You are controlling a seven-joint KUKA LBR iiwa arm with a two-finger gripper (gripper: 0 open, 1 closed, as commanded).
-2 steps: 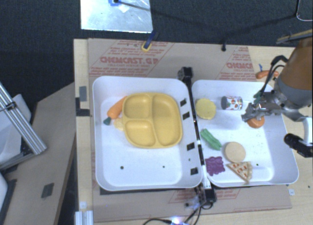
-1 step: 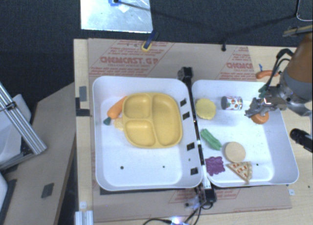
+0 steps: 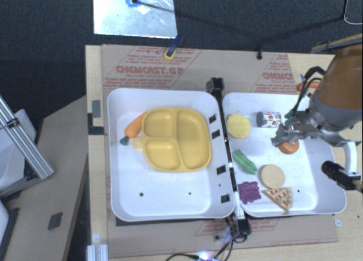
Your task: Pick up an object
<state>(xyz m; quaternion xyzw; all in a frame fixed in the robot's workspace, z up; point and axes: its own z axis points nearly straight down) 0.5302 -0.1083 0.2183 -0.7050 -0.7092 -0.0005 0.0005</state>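
At the near edge of the right bin (image 3: 334, 200), a pizza slice (image 3: 279, 197) is being shown lying flat, with a purple piece (image 3: 248, 190) just beside it toward the divider. Just behind them, a tan round biscuit (image 3: 272, 175) is being seen touching the slice's far edge, and a green pod (image 3: 245, 161) is being seen lying at a slant near the divider. Further back, the gripper (image 3: 285, 136) is being held low over the bin's right half by the grey arm, and an orange disc (image 3: 290, 147) is being partly covered by it. Whether the gripper is open or closed on that disc cannot be told from this angle. Beyond it, a yellow round piece (image 3: 239, 126) and a small can (image 3: 269, 119) on its side are being shown near the far wall. In the left bin (image 3: 122, 197), a yellow divided plate (image 3: 173, 139) is being flanked by a carrot (image 3: 135, 125) at its left rim.
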